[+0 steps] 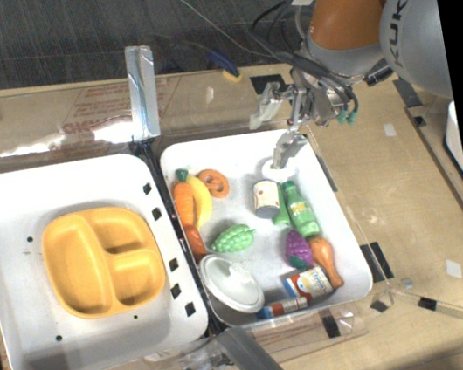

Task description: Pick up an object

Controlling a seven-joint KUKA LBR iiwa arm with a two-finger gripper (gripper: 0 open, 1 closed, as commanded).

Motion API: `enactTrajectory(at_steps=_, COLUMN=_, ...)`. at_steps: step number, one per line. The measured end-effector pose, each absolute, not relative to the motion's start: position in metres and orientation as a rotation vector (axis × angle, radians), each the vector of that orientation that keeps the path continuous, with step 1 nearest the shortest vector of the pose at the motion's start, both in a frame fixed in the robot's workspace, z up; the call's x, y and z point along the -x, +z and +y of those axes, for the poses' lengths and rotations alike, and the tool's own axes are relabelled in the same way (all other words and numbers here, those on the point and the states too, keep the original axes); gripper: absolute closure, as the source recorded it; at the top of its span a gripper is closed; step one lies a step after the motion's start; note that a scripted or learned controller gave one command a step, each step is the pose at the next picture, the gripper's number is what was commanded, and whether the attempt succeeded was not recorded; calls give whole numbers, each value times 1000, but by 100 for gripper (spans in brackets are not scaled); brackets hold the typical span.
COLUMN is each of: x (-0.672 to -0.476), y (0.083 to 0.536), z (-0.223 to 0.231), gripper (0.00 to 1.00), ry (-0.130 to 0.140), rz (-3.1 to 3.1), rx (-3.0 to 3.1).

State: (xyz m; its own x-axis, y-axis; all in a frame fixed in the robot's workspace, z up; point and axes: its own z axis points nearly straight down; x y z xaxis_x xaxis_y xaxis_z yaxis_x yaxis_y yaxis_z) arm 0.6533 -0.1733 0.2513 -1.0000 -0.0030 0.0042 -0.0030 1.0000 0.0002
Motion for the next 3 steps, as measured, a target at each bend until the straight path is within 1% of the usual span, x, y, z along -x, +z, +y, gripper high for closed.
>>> enactTrajectory(at_steps=1, x=-654, y=124, z=-158, gripper=0, ry=-5, rz=-3124, rx=117)
enactTrajectory(at_steps=2, x=-620, y=87, z=-113, gripper=0, ry=-2, rz=-3127, rx=221)
enactTrajectory(at_steps=3, x=-622, y=95, z=-112, gripper=100, ry=1, rz=-3128, rx=213)
